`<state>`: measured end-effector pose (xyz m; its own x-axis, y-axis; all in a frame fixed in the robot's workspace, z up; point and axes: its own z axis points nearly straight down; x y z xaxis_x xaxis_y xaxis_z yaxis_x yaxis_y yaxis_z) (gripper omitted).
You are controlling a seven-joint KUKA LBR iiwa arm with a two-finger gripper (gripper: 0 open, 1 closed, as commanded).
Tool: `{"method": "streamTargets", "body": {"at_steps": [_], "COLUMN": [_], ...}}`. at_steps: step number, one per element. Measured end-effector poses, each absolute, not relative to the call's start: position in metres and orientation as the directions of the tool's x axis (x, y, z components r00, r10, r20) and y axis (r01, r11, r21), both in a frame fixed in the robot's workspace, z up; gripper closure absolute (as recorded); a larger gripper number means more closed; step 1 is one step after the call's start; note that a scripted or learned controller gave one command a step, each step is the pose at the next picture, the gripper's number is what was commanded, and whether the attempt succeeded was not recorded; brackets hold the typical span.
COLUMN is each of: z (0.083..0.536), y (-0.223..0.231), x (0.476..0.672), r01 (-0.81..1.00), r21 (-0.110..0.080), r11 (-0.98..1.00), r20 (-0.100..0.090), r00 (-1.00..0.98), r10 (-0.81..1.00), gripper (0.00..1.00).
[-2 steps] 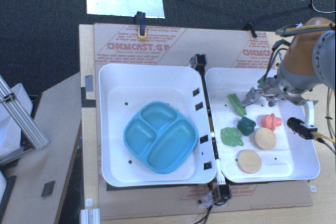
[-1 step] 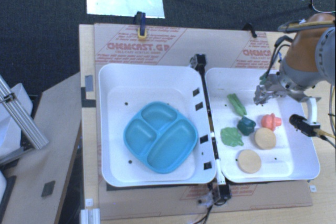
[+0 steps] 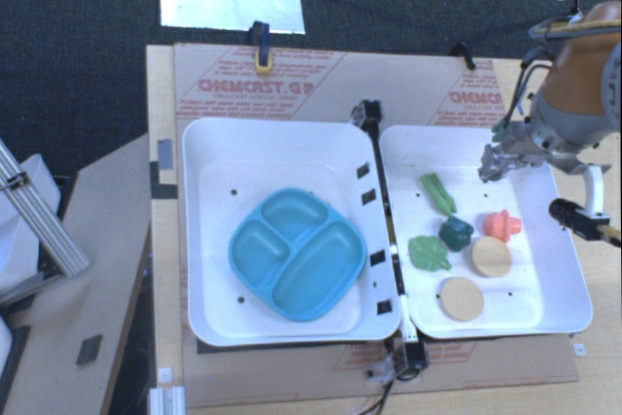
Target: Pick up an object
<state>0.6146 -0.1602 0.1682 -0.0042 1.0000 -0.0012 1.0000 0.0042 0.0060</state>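
Observation:
The right bin holds several small toy foods: a long green piece, a dark teal lump, a flat green leaf shape, a pink-red piece, a tan disc and a second tan disc. My gripper hangs over the upper right part of that bin, above and right of the long green piece. Nothing shows between its fingertips.
The left bin holds a blue divided plate. A black clip rail runs between the bins. A black fitting sticks in over the right bin's right wall. A metal frame stands at far left.

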Motion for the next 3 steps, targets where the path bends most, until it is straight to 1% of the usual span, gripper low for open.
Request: {"method": "streamTargets", "body": {"at_steps": [1,2,3], "z": [0.212,0.269,0.273], "y": [-0.163,-0.171,-0.12], "x": [0.615,0.61,0.608], "r01": [1.0,1.0,1.0], "r21": [0.005,0.008,0.003], "r11": [0.004,0.002,0.009], "r20": [-0.001,-0.003,0.001], "r00": [-0.004,-0.002,-0.009], "r10": [1.0,1.0,1.0], "gripper": [1.0,1.0,1.0]}}
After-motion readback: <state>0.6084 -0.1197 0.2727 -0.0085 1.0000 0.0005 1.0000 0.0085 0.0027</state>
